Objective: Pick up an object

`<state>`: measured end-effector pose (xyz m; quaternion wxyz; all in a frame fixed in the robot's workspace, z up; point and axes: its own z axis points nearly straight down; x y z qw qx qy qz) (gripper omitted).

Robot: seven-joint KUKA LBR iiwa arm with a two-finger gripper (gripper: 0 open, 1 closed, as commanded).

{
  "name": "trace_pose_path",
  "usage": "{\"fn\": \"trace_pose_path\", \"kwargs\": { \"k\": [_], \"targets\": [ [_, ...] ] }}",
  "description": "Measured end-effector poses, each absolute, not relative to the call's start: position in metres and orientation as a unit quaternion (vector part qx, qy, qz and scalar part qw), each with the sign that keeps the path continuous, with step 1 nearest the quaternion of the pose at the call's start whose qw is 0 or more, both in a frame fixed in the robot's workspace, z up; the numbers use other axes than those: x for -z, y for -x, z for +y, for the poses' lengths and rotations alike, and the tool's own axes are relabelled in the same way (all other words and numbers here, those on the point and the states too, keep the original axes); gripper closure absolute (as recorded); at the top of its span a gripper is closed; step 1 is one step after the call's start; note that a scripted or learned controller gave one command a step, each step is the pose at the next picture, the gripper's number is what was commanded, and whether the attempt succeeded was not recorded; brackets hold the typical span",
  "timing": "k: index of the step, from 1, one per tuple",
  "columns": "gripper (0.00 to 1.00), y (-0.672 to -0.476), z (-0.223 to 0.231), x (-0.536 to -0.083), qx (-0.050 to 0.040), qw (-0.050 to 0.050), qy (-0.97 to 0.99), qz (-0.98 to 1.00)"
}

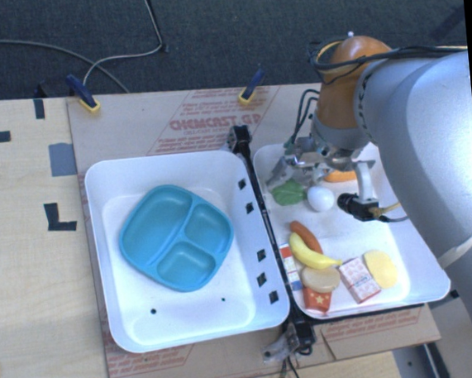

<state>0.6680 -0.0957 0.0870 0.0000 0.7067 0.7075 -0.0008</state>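
Note:
My gripper (pixel 297 168) is low over the back of the right bin (pixel 412 287), just above a green item (pixel 287 193) and a white egg (pixel 321 198). An orange piece (pixel 341 176) lies partly under the wrist. Toward the front of the bin lie a red sausage (pixel 305 235), a yellow banana (pixel 313 255), a tan round piece (pixel 319 279), a red box (pixel 316 300), a small white and red carton (pixel 359 280) and a yellow lemon (pixel 382 268). I see nothing lifted off the bin floor.
The left bin (pixel 108 238) holds a blue divided plate (pixel 176 236). A black divider (pixel 259 215) runs between the bins. The grey arm (pixel 431 140) covers the right bin's far right side. Two clamps (pixel 84 94) sit on the cardboard's back edge.

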Motion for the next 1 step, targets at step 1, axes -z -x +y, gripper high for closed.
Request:
{"fn": "trace_pose_path", "kwargs": {
  "k": [1],
  "targets": [
    [0.0, -0.6688, -0.1031, -0.0855, 0.0002, 0.001, -0.706, 0.708]
  ]
}}
